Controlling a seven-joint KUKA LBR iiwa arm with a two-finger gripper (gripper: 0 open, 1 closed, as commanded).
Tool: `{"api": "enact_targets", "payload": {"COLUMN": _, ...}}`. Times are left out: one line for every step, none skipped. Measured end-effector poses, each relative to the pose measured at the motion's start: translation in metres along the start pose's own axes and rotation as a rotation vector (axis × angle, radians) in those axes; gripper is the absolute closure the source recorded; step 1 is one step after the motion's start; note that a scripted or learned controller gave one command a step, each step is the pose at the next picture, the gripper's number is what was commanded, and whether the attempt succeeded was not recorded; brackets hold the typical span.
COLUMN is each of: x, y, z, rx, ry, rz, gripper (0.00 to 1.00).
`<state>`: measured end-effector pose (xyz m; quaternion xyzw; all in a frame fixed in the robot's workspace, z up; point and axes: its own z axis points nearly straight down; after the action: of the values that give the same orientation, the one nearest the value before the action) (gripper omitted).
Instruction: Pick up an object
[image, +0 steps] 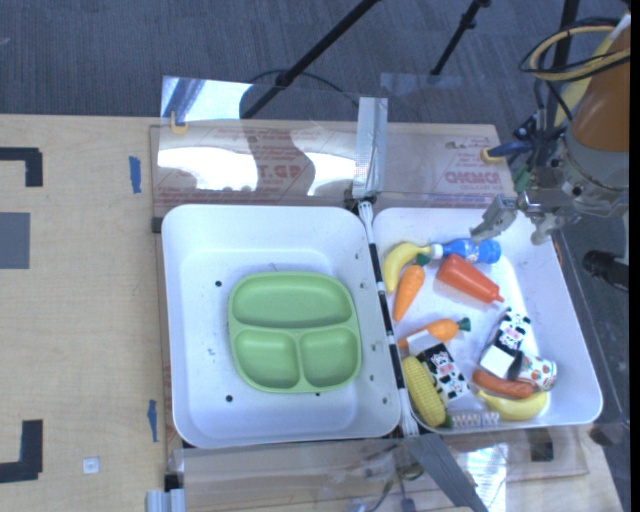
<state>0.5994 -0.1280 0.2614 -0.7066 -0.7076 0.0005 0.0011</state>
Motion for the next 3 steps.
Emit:
{"api": "enact_targets", "payload": {"x": -0.016, "y": -0.052, "z": 0.153, "rx": -0.006, "ry": -0.002, "rz": -0.007, "gripper": 0.00}}
{"api": "enact_targets", "payload": {"x": -0.077, "y": -0.080, "z": 0.171, "rx": -0.011, "ry": 0.017, "rz": 0.142, "gripper": 0.00}}
{"api": "enact_targets", "payload": {"x": -0.014, "y": -0.028, "z": 0.175, "rx": -0.009, "ry": -0.001, "rz": 0.133, "gripper": 0.00}}
